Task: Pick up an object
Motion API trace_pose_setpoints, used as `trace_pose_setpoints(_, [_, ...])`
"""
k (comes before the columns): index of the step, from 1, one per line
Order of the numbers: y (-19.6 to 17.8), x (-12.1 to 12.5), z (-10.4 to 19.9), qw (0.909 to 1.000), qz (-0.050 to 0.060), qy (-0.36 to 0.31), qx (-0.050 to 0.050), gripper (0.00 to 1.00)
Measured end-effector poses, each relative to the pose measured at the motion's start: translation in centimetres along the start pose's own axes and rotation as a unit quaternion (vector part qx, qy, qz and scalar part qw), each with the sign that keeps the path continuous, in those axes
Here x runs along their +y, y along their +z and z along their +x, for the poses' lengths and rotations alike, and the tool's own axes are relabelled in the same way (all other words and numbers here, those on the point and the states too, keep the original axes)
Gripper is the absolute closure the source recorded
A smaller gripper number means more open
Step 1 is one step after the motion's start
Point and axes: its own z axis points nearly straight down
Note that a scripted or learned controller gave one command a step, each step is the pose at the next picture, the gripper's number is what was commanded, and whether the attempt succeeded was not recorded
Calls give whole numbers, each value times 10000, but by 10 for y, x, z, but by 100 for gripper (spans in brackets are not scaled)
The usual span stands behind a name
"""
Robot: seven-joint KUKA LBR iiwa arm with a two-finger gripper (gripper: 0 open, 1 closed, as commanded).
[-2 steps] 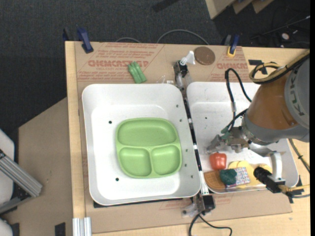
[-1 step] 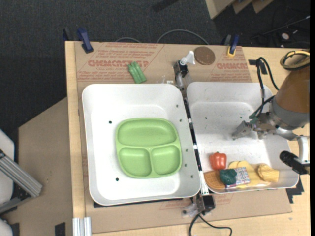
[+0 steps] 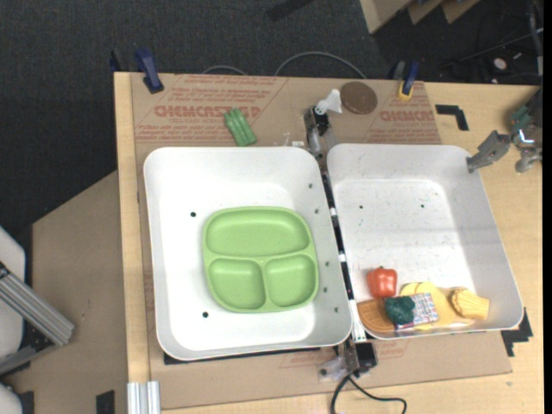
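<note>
Down in the near right corner of the right white bin (image 3: 483, 222) sits a tight cluster of small toy items, touching one another: one red pepper-shaped piece (image 3: 382, 280), one dark green lump (image 3: 399, 309) just below it, one flat tan round piece (image 3: 373, 316) at the bin's near wall, one small printed packet (image 3: 424, 310) whose writing is too small to read, one yellow rounded piece (image 3: 436, 294) behind it, and one yellow ridged corn-like piece (image 3: 471, 304) at the far right of the group. The tool (image 3: 509, 149) hangs at the right edge, over the bin's far right corner, well apart from the cluster; whether it is spread or pressed together, I cannot tell. Over in the left white bin (image 3: 172, 231) lies one light green plastic plate with three compartments (image 3: 260, 258), nothing in them. On the brown cardboard surface (image 3: 198, 102) behind the bins, red print reads "CHEMCAST", seen twice. One small green ridged object (image 3: 241, 128) lies on that print, and one brown disc (image 3: 359, 98) sits farther right. Two blue clamps (image 3: 147, 70) grip the far edge.
</note>
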Motion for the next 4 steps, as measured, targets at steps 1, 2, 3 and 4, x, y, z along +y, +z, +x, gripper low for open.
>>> trace_pose_setpoints(1, [50,-98,19,9998,156,24,76,0])
trace_pose_setpoints(2, [112,-67,90,9999,140,-31,83,0])
trace_pose_setpoints(3, [165,-115,137,9998,154,-3,80,0])
trace_pose_setpoints(4, [159,-70,94,10000,81,12,34,0])
